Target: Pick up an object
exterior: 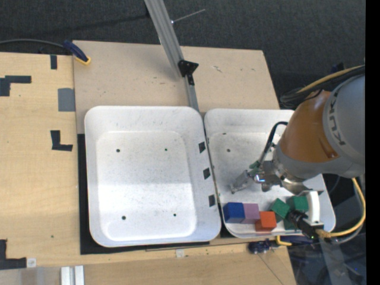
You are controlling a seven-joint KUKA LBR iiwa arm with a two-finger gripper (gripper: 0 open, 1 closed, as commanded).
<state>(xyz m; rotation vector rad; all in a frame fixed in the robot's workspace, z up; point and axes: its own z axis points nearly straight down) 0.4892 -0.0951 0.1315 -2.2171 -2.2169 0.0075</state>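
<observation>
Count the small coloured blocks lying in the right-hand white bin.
5: blue cube, pale purple cube, orange cube, and two green blocks, all along its near edge. The arm may hide more.

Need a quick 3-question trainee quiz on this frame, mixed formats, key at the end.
1. True or false: the small blue cube lies in the left shallow white bin.
2. Multiple choice: which block sits directly right of the blue cube? A) the pale purple block B) the orange block C) a green block
3. Fill in: the blocks are clustered along the ___ edge of the right shallow white bin, below the two-finger gripper in the picture.

Key: 1 false, it lies in the right bin; 2 A; 3 near (bottom).
</observation>
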